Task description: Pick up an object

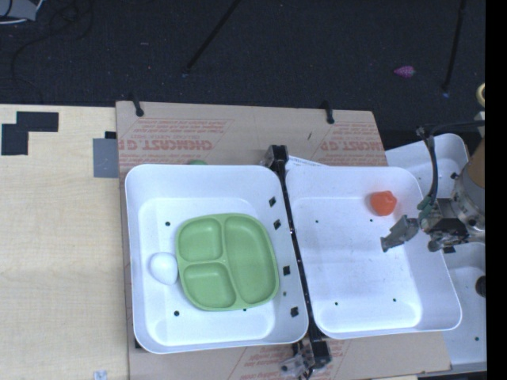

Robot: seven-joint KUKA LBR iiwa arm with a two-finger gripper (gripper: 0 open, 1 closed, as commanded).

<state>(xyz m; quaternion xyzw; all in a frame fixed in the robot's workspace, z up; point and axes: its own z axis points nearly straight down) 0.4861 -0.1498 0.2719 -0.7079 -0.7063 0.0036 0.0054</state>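
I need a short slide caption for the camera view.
Gripper over right bin near orange object; green plate in left bin.

The surface (55,291) is pale wood-grain, occupying the near left of the scene. Two black patches (28,129) and one grey patch (104,157) lie flat on it near its far edge. A brown cardboard sheet (245,137) with reversed red lettering covers the surface at centre; two short black pegs (136,107) stand at its far edge. Beyond the surface, the floor (277,38) is dark carpet. Thin cables (24,6) trail across it at far left, a dark rod (214,34) lies at a slant, and a small purple scrap (405,71) rests at far right. Lighting is even, shadows faint.
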